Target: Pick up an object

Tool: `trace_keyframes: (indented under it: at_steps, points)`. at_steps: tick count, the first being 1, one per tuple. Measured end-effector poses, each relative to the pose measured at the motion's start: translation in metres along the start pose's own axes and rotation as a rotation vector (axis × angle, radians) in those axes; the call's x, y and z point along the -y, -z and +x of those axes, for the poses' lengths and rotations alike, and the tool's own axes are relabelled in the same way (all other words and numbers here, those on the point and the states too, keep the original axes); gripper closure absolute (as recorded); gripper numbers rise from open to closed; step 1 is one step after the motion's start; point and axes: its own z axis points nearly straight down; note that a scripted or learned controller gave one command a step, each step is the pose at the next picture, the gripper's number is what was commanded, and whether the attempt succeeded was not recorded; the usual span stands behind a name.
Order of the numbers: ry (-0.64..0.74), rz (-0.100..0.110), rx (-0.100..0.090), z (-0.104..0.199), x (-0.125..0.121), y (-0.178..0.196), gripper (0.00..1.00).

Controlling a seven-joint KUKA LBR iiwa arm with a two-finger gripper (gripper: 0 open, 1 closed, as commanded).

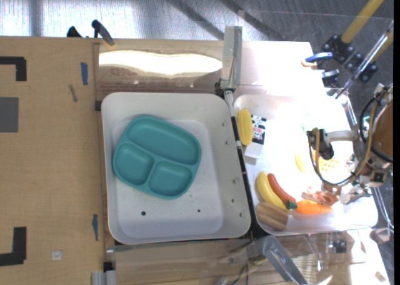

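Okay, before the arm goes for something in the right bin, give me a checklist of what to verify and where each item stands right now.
1. Pickable things in the right bin: ok; a banana, a carrot and others lie there.
2. Tool over the right bin: ok; it is at the bin's right side, near the carrot.
3. Tool free of any load: cannot tell; glare washes out that area.
4. Room around the banana: not ok; the red toy and tan block crowd it.
5. Spare target: ok; the teal divided plate lies alone in the left bin.
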Motion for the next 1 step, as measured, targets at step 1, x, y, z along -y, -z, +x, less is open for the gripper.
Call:
trace_keyframes:
  at_steps: [1]
  points:
    - [0.001,0.002,0.002,-0.0004,0.0008,-0.0011,0.00]
